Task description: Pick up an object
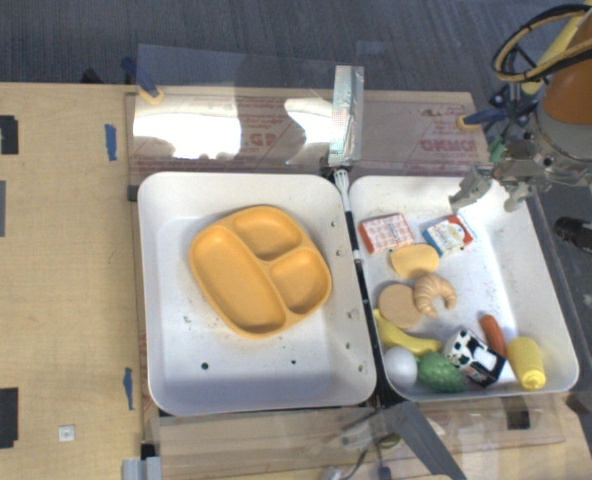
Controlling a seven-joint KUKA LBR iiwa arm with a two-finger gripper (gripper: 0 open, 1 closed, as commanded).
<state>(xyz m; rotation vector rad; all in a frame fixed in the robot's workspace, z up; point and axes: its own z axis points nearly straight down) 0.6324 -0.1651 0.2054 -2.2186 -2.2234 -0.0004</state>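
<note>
Your right white bin (pixel 551 298): near edge has white egg (pixel 401 366), green lumpy vegetable (pixel 439 372), black-white cow toy (pixel 473 354), yellow corn cob (pixel 526 361); farther, tan croissant (pixel 435 291), red-white packets (pixel 387 232). Left white bin (pixel 166 298) holds yellow divided plate (pixel 261 269). Gripper (pixel 491 188) above far rim, fingers spread, nothing between.

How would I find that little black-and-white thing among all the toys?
Look in the right-hand shallow white bin, at its near edge. The small black-and-white spotted toy sits between the green bumpy toy vegetable and the yellow corn cob; nothing else there is black and white.
</note>
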